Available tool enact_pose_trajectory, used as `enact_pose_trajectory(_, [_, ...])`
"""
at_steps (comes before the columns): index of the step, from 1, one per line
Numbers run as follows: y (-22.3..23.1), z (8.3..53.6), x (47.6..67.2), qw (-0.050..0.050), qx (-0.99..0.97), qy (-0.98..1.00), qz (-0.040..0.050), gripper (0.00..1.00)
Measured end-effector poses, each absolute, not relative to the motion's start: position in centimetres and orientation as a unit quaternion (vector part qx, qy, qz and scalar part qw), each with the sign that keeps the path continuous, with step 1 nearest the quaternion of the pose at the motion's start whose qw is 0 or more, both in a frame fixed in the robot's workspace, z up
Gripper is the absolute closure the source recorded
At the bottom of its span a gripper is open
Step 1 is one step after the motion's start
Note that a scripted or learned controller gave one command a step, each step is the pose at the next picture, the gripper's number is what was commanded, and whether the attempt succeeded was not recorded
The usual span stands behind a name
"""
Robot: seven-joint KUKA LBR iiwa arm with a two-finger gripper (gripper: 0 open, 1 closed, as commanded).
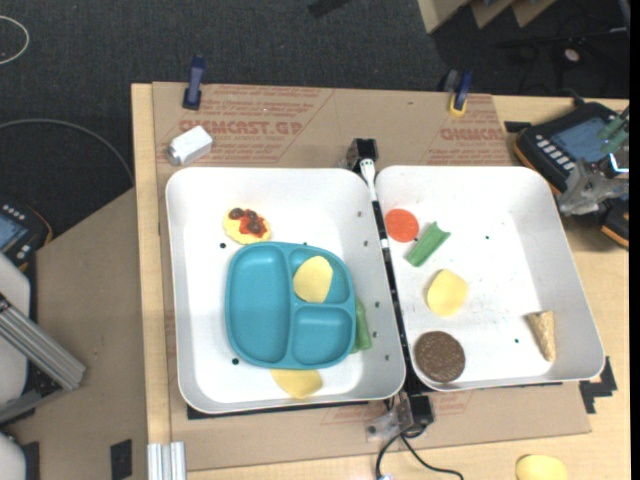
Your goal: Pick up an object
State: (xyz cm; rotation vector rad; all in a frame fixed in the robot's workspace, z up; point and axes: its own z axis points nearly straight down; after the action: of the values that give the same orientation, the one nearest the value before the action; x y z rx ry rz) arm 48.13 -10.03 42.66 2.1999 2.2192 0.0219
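Note:
The left bin (190, 268) holds a blue divided tray (265, 303) with a yellow piece (313, 278) in its upper right compartment. Behind the tray lies a small yellow disc with red toppings (246, 225). Another yellow piece (297, 380) pokes out under the tray's front edge, and a green piece (362, 328) sits against its right side. In the right bin (520, 198) lie an orange-red disc (402, 225), a green strip (427, 245), a yellow lump (446, 293), a brown round cookie (439, 356) and a tan wedge (542, 334).
A white block (190, 145) rests on the cardboard behind the left bin. Clamps (194, 81) (459, 90) grip the board's back edge. A pendant-like device (575, 148) sits at the far right. A yellow object (540, 467) lies off the bins at the front right.

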Motion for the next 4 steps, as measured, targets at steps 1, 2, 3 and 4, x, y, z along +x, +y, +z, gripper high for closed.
enact_pose_trajectory(1, [-14.1, 36.3, 47.9, -0.002, 0.709, 0.706, -0.0019, 1.00])
enact_pose_trajectory(2, [-22.8, 42.6, 47.9, 0.006, 0.710, 0.704, 0.0004, 1.00])
enact_pose_trajectory(3, [-22.3, 31.3, 47.8, -0.005, 0.708, 0.707, -0.0021, 1.00])
enact_pose_trajectory(4, [-18.5, 43.2, 49.5, 0.007, 0.705, 0.709, 0.0036, 1.00])
